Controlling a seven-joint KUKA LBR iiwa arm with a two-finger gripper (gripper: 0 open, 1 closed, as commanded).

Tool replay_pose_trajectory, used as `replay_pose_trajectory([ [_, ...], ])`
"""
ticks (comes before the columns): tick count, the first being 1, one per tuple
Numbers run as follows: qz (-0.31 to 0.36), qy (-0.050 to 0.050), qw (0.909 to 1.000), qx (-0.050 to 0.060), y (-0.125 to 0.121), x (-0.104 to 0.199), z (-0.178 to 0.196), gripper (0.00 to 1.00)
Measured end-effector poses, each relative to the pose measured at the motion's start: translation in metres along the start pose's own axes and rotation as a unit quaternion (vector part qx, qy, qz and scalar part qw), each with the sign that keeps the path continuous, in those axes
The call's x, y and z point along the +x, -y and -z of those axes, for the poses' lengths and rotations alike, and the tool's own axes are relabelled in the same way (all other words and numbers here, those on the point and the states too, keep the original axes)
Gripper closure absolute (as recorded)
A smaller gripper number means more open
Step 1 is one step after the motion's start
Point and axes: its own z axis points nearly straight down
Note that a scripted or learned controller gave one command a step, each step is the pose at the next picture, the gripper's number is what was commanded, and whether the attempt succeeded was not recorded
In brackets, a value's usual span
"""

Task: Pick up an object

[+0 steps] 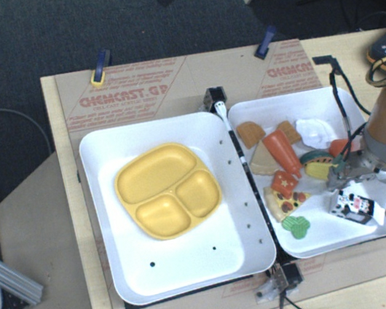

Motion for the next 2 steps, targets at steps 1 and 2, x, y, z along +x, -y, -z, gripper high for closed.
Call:
replay_pose_trajectory([
  [1, 0.003, -0.009, 0.9999, 0.012, 0.007, 0.000, 0.050, 1.00],
  [2, 0.003, -0.008, 0.9999, 0.011, 0.000, -0.002, 0.114, 1.00],
])
